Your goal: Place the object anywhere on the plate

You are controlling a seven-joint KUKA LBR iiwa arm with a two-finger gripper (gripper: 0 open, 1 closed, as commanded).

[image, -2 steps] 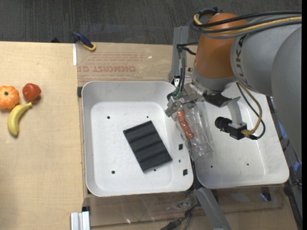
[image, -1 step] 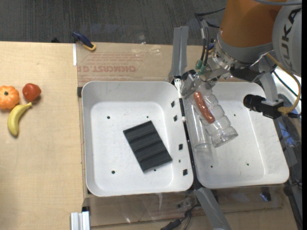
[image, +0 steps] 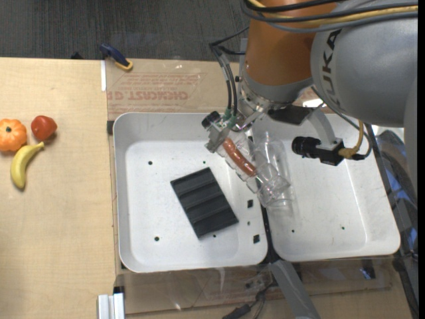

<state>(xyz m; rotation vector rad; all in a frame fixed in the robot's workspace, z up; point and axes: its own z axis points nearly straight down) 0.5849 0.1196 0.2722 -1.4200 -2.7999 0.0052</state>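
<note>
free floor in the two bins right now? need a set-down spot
Left bin: bare left of the black ridged plate and along the far wall. Right bin: bare floor right of the gripper. Crowded at the shared divider, where the gripper holds a sausage-like object.

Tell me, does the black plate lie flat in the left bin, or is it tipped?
Flat. The black plate rests on the left bin floor, no edge raised.

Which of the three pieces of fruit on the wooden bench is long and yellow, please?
The banana, lying lowest of the three at the left edge. The orange and the red tomato above it are both round.
</note>
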